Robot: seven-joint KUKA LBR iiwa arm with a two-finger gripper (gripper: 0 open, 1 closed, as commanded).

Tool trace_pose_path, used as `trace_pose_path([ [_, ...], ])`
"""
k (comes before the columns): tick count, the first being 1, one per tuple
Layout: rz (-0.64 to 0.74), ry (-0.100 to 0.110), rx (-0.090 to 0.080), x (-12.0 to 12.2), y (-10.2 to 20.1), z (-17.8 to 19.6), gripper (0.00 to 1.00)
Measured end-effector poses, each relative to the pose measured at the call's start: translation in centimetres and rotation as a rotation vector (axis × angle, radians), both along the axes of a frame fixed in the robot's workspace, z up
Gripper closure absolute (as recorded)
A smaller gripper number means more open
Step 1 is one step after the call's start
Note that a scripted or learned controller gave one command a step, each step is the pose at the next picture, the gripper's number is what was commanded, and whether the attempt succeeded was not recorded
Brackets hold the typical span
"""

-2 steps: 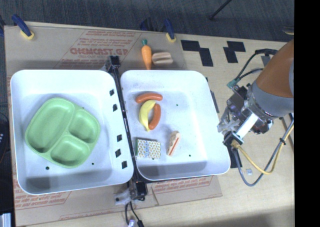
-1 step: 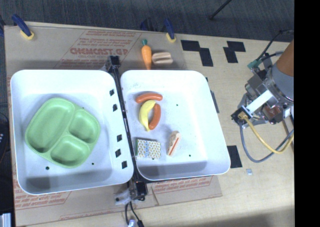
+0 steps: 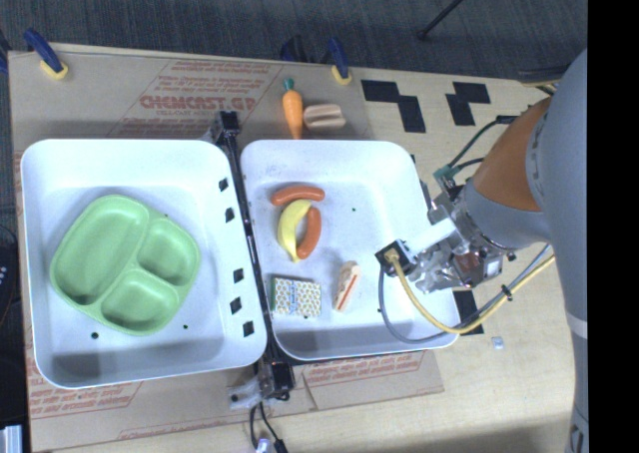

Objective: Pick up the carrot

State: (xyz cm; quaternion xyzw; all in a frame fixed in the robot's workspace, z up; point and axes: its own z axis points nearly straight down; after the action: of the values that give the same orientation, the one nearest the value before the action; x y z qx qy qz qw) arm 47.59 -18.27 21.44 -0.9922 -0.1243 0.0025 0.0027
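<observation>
The carrot (image 3: 292, 112), orange with a green top, lies on the cardboard bench just behind the right bin (image 3: 399, 164), outside it. My gripper (image 3: 439, 271) hangs over the right bin's near right corner, far from the carrot and to its lower right. A yellow cable loops below the gripper.
In the right bin lie a sausage (image 3: 298, 195), a banana (image 3: 289, 227), a second sausage (image 3: 312, 232), a sandwich wedge (image 3: 346, 287) and a patterned packet (image 3: 297, 297). A small bun (image 3: 324, 118) rests beside the carrot. The left bin (image 3: 40, 167) holds a green divided plate (image 3: 125, 261).
</observation>
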Motion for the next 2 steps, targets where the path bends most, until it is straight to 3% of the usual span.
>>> trace_pose_path([
  [1,0.193,-0.003,-0.002,2.0,-2.8,8.4,1.0],
  [2,0.081,-0.004,-0.001,2.0,-2.8,14.5,1.0],
])
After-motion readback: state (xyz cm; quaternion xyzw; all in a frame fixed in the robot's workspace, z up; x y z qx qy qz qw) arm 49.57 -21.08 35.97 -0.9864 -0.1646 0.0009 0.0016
